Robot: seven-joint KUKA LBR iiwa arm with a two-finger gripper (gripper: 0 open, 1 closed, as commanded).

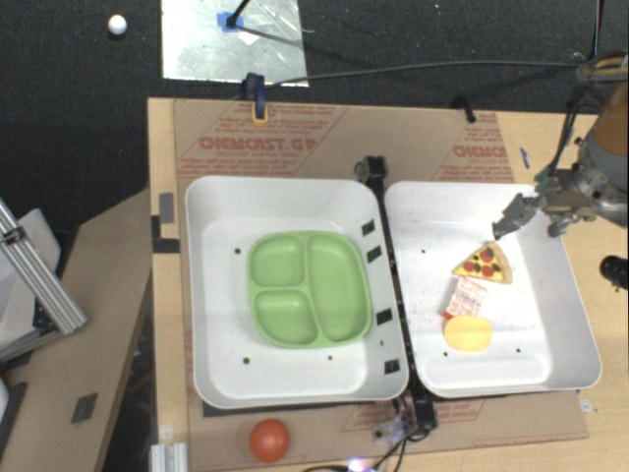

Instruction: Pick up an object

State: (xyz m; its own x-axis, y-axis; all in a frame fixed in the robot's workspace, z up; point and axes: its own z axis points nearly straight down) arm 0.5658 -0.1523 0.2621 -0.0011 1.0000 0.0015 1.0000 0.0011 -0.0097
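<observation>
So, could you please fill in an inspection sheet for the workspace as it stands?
Surface: cardboard-covered bench with left bin and right bin.
Job's things: pizza slice, red-and-white packet, yellow piece, all in right bin.
Clutter: green divided tray in left bin; orange ball on bench front.
Grippers: gripper above right bin, near pizza slice.
Cables: black cable behind bench.
Surroundings: foil sheet, white ball.
</observation>
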